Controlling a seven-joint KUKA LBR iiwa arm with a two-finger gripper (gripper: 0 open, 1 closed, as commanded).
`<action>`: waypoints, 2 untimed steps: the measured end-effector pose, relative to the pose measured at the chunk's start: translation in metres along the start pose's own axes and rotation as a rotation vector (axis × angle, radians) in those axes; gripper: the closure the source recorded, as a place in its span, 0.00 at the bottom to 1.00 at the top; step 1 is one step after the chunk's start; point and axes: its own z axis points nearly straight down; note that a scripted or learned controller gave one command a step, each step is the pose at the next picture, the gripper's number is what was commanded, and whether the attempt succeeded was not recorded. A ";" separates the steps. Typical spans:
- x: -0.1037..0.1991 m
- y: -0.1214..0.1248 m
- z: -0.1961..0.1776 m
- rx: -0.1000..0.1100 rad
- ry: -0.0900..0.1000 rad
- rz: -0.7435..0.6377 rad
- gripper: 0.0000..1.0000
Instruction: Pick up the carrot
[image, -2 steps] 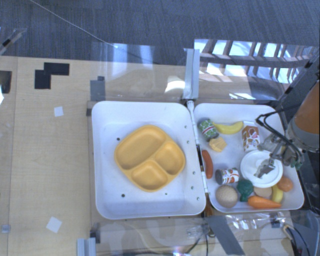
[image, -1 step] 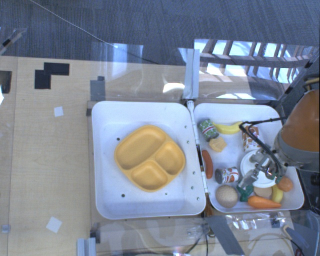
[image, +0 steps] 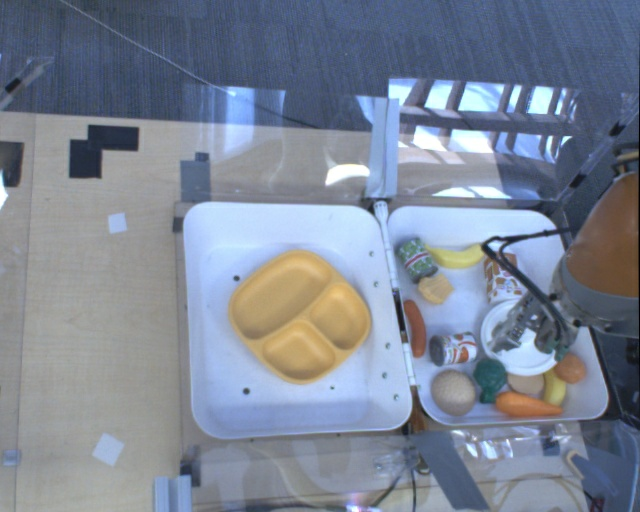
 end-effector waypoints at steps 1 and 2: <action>0.037 0.052 -0.039 -0.001 0.003 -0.095 1.00; 0.066 0.094 -0.019 0.000 0.006 -0.275 1.00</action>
